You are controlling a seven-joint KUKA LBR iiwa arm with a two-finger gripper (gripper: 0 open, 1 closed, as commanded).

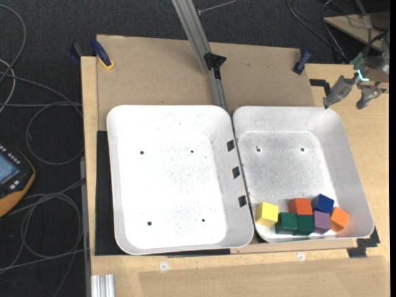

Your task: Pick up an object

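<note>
Far left, off the bench: loose cables [43, 113] on dark carpet and a yellow-edged device [11, 178] at the frame edge. Bench [154, 73] is pale board, blue clamps at the back corners [102, 54] [302, 60]. A grey metal pole [197, 36] slants down from the top to the seam between the bins. Left bin [124, 122]: white, speckled floor, four small dark holes. Three black clips [236, 172] along the shared edge. Right bin [337, 135]: blocks bunched against the near wall, all touching or nearly so. Yellow block [268, 213] sits leftmost, slightly apart. Next, two green blocks [295, 223] side by side at the front rim. Red-orange block [302, 206] behind them. Purple block [322, 220] to the right of the green pair, blue block [323, 202] behind it. Orange block [340, 217] at the right end, turned at an angle. Gripper [349, 94] is at far right, outside the right bin past its back right corner, well apart from the blocks. Its two fingers hang spread apart, nothing between them. A small teal light shows just above them on the wrist.
</note>
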